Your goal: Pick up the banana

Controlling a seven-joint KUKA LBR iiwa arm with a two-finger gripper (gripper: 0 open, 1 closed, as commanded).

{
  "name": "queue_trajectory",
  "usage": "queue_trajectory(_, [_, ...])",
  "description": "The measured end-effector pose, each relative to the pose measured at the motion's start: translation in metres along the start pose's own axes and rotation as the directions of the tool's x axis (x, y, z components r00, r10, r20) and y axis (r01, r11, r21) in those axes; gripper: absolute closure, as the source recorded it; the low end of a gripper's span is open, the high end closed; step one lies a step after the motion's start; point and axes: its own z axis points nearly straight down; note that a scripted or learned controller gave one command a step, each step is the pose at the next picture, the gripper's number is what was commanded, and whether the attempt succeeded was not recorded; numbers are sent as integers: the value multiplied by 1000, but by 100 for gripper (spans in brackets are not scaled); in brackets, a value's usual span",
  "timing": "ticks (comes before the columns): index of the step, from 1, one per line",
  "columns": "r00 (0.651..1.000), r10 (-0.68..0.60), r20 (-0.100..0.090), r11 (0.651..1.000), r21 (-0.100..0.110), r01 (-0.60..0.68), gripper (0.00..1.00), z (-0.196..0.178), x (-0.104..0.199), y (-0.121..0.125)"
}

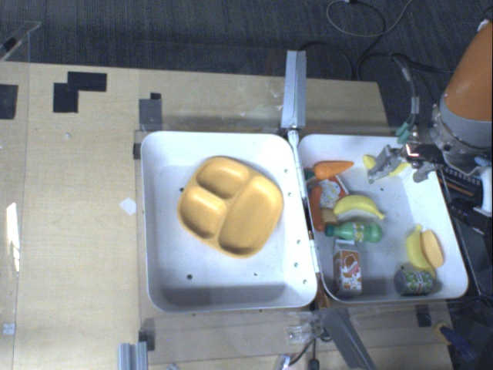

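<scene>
Juice carton [348,271] below bottle [353,232], banana [358,206]

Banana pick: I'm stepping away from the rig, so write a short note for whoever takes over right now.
Hand: over the upper right part of the right bin, open, holding nothing.
Banana: lying in the middle of the right bin, down and left of the hand, between the carrot above it and the green bottle below it.
Left bin: holds the yellow divided tray.
Done: nothing yet; the banana is not lifted.
Left: bring the hand over the banana, close on it, lift.
</scene>
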Motion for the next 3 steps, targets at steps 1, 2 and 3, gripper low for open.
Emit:
queue_trajectory(1, [994,109,0,994,1,-109,0,183,-33,36])
queue_trajectory(2, [994,108,0,994,-4,-108,100,171,-33,38])
queue_trajectory(3, [994,108,0,994,-4,-108,0,171,-33,37])
